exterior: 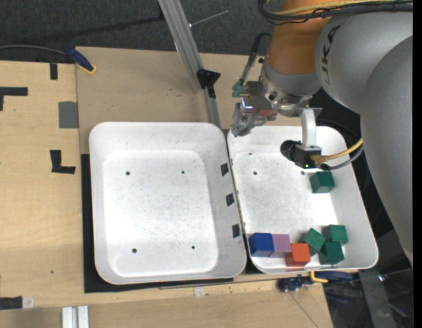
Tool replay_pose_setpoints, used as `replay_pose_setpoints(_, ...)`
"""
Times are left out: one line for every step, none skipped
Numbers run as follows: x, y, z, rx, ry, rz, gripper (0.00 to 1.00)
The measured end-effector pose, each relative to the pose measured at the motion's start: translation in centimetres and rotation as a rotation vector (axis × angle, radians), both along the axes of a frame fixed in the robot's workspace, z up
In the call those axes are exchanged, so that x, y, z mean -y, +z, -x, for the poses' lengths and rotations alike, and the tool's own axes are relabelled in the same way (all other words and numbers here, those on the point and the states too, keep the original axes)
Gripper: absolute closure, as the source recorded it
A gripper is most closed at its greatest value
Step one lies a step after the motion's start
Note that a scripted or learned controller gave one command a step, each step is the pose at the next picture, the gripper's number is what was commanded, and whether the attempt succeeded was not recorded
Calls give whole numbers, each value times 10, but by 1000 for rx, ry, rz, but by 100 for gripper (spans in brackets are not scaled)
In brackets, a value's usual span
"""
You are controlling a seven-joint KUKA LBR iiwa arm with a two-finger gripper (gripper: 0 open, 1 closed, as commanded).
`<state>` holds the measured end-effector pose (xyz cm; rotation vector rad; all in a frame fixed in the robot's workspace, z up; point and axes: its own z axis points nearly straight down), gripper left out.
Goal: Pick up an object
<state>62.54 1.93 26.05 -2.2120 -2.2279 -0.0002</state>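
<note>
The right bin (pixel 347 142) serves as the reference. The gripper (pixel 243 125) sits over its far left corner, at the rim beside the left bin (pixel 159 142). From this angle its fingers cannot be made out, so whether they are spread or pressed together cannot be told; nothing is visible between them.

Candidate objects all lie in the right bin. A lone green block (pixel 322 182) rests toward its right wall, about midway along. Along the near edge sits a tight cluster: a blue block (pixel 262 244), a lilac block (pixel 282 243), an orange block (pixel 299 253) and three green blocks (pixel 330 243), several apparently touching.

Risks, as judged:
- The gripper is well apart from every block; a descent from this position would meet the bin rim or bare floor.
- In the cluster, neighbours leave little room for fingers; a closing grip may push blocks aside or catch two.
- Blocks close to the near wall could be wedged against it.
- The lone green block is the cleaner target.
</note>
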Motion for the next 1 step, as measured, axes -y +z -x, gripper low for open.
replay_pose_setpoints(-46,-16,-5,-1,-2,1,100)
